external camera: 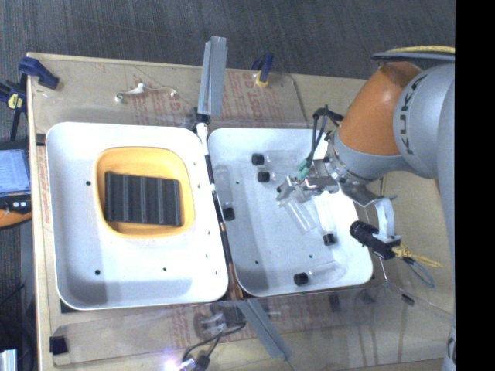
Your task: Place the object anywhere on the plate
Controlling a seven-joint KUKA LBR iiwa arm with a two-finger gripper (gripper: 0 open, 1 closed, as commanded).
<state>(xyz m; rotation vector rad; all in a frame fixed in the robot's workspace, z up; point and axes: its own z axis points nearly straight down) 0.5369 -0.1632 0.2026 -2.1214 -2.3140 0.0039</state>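
Dark ribbed carpet (pixel 232 14) beyond tan wooden bench (pixel 108 76); blue clamps (pixel 37 69) at its far edge; glare spot near front edge.

You are looking at a robot lab or workshop. A big grey and orange robot arm (pixel 402 122) reaches over a wooden bench (pixel 116 76). Two white bins (pixel 69 269) sit side by side on it, and blue clamps (pixel 37 69) grip its edge. Wires (pixel 203 352) and metal bars (pixel 210 76) lie around. Pliers with yellow handles (pixel 418 263) rest on the right, and a small screen (pixel 14 172) glows on the left.
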